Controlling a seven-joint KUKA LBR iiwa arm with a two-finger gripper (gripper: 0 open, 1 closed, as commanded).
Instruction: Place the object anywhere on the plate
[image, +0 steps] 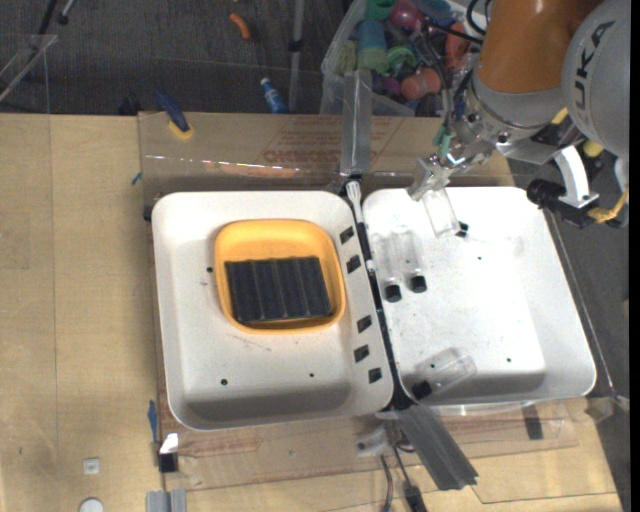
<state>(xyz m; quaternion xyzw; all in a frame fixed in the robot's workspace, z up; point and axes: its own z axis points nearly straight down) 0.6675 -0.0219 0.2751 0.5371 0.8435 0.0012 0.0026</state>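
Left bin (190, 385): holding a yellow plate (228, 240), set near the middle and a little toward the back wall. On the plate: the object (278, 290), a black ribbed slab, lying flat, filling most of the dish, long side running across, front edge close to the plate's front rim. Wholly inside the rim, touching nothing else.

Right bin (520, 330): just beside the left one, the two meeting along a middle seam lined with a row of small black clips (360, 295). On its floor, near the seam, a clear piece (400, 255) with two small black ends toward the front. Further forward, by the front wall, a second clear piece (445, 366), lying tilted.

Gripper (438, 192): hanging over the back rim of the right bin, just right of the seam, well apart from plate and object. Reaching in from the upper right on the arm (525, 50), orange band above the wrist. Open or closed: cannot tell, too glassy and small against the white. Nothing seen held in it.

Behind the bins: a clear tub of coloured toys (400, 40), and a blue clamp (178, 122) at the back left on the bench (70, 300)
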